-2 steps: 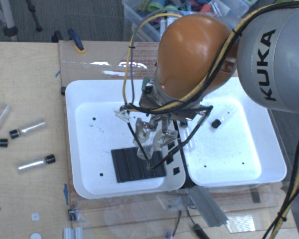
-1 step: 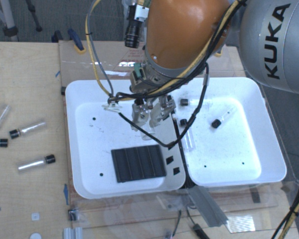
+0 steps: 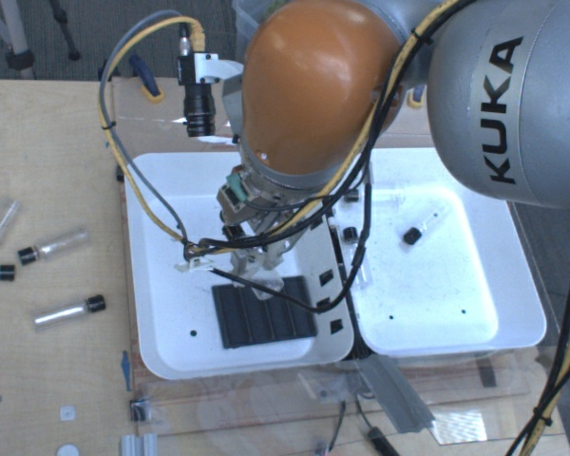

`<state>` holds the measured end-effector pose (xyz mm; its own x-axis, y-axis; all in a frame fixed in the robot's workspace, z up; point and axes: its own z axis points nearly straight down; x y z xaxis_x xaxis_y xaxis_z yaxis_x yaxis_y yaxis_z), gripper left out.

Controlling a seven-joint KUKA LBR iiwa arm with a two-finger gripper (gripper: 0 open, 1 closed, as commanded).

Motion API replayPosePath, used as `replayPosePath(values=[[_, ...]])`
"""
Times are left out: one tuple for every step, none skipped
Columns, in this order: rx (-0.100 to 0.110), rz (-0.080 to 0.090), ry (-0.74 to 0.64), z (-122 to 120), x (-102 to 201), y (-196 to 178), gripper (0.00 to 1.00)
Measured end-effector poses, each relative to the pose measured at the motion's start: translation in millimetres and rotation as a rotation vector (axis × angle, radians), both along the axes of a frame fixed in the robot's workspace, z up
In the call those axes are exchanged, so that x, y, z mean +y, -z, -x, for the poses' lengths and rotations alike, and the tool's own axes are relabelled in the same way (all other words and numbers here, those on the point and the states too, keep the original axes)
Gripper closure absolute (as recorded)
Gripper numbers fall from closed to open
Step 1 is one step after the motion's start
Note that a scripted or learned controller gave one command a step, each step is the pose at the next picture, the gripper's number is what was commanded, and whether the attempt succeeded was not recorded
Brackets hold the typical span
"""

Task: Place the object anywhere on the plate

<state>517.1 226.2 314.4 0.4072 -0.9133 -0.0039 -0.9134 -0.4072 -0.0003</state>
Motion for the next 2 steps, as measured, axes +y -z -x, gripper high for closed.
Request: replayPosePath(values=[[-0.005, -0.002, -0.310, 37, -1, -107, 1.00], [-0.006, -0.004, 0.167, -99, -7, -52, 1.00]])
